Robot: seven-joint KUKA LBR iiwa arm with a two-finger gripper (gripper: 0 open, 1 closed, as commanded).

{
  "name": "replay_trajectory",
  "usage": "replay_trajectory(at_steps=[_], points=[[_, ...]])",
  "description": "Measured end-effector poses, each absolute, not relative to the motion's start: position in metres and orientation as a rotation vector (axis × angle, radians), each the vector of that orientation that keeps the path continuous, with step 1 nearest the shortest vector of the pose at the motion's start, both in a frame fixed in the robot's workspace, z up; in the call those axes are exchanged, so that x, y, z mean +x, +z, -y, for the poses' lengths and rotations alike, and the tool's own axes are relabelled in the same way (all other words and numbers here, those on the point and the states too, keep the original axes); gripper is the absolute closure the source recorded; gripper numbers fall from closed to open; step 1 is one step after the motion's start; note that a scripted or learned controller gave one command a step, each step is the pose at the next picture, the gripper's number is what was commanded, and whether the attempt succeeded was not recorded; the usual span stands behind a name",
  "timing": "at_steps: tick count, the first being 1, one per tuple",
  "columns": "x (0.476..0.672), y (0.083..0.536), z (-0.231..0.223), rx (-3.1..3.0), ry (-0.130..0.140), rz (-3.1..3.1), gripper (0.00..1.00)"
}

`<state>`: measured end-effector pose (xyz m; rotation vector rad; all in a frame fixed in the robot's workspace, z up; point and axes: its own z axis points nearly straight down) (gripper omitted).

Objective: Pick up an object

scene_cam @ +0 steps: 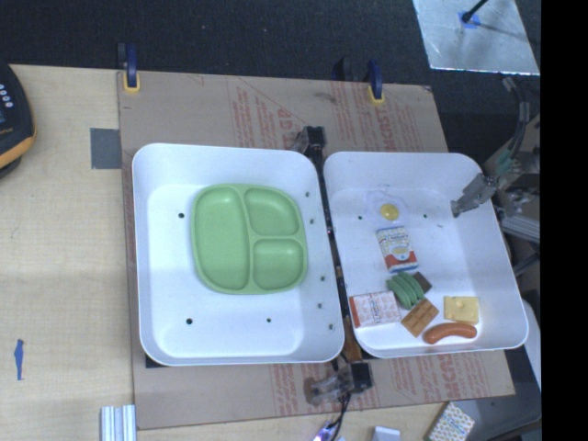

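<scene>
The right bin point(432, 177) holds several small items. A yellow round piece point(390, 212) lies near its middle, with a small white carton point(396, 248) just below it. Further toward the front are a green vegetable piece point(407, 288), a red and white packet point(374, 309), a brown cracker point(419, 316), a yellow cheese block point(461, 309) and an orange sausage point(449, 333). My gripper point(470, 197) hangs at the bin's upper right rim, apart from all the items and with nothing seen in it.
The left bin point(165, 329) bears a green divided plate point(248, 238). Blue clamps point(130, 67) pin the cardboard sheet at the back. A yellow and black device point(11, 118) sits at the far left edge of the bench.
</scene>
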<state>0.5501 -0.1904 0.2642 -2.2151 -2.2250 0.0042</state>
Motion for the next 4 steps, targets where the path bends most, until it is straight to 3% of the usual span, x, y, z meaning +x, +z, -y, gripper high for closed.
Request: replay_trajectory(at_steps=[1, 2, 3, 4], points=[[0.569, 0.159, 0.129, -2.201, 0.009, 2.226, 0.0], [0.558, 0.087, 0.112, -2.207, 0.011, 2.222, 0.0], [0.56, 0.102, 0.115, -2.213, 0.008, 2.224, 1.0], [0.574, 0.198, 0.043, -2.211, -0.009, 2.236, 1.0]])
